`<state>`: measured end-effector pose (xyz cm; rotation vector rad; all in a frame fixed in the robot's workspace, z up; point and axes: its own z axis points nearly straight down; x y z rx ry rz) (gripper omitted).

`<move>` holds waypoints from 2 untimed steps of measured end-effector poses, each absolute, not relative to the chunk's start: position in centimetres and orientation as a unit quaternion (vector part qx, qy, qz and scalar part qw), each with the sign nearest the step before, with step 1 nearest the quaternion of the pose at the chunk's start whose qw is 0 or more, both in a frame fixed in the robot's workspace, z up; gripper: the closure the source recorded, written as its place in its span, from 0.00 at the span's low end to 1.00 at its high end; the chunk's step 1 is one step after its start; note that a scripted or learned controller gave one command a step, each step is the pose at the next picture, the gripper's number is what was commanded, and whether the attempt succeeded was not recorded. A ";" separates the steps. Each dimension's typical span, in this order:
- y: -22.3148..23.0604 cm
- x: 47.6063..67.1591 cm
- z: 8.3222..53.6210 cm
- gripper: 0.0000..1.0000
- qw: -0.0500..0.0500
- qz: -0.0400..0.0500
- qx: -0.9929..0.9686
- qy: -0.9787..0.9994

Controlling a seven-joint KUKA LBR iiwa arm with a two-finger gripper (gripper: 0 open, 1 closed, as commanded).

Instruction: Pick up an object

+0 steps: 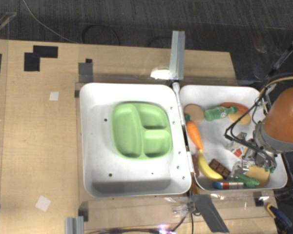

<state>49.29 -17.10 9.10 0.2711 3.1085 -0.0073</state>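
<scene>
The right bin (219, 88) holds the loose objects: an orange carrot (195, 134), a yellow banana (204, 166), a brown chocolate bar (219, 168), a green bottle (219, 113), a tan round piece (194, 112) and a marker (228, 184). My gripper (249, 163) is low in that bin's right front corner, under the orange band (285, 116) of the arm. It hangs over a tan block (260, 173) and a small green item (248, 181). Cables and the wrist hide what lies directly beneath it.
The left bin (95, 130) carries a green divided plate (139, 129). A metal post (177, 57) stands behind the wall where the two bins meet. A small red-and-white packet (237, 152) lies left of the gripper. Wooden bench top (34, 140) stretches to the left.
</scene>
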 end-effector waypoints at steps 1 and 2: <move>-8.9 49.4 9.2 0.00 0.012 0.001 0.120 0.993; -14.2 50.4 10.1 0.00 0.005 -0.001 -0.025 1.000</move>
